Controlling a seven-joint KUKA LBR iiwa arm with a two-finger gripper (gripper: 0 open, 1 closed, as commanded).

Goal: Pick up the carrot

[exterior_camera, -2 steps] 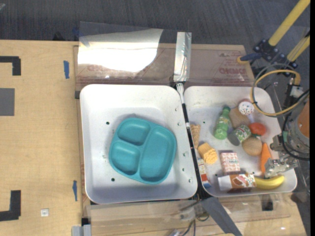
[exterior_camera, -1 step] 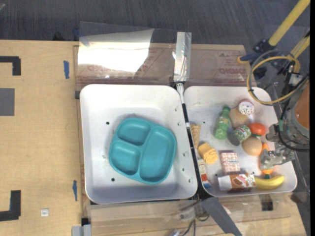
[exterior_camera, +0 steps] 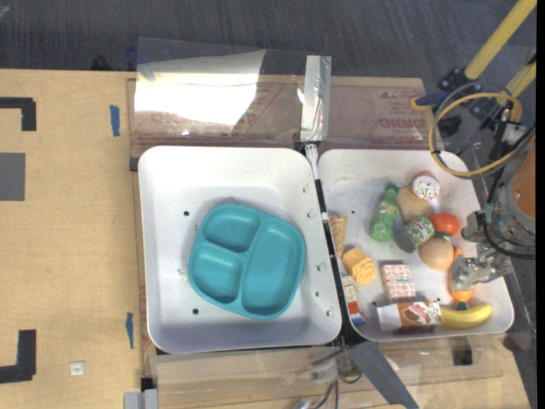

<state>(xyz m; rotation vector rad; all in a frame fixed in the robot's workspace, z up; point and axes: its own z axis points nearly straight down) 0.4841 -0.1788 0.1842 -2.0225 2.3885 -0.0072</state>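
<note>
- The gripper is down inside the right bin, near its right wall, with the grey arm reaching in from the right edge of the frame among looped yellow cables.
- An orange piece that appears to be the carrot lies just under and beside the metal fingers, above the banana; a sliver of orange also shows at the gripper's upper left.
- Whether the claw is apart or together cannot be told: the metal parts blur together at this angle, and nothing shows the carrot between them.
- As a judgement, the task is at the reach-and-grasp stage: the arm has the right spot, but the carrot rests on the bin floor and no lift is visible. Closing on it and raising it clear is what is left.
- Close neighbours crowd the target: the banana just below, a tan round roll to the upper left and a red tomato above that, so a stray contact looks possible.
- Elsewhere in the right bin sit a green bottle, a dark green can, a frosted cupcake, a pink box, a white tube with a red label and a yellow corn cob.
- The left bin holds a teal divided plate, well apart from the action.
</note>
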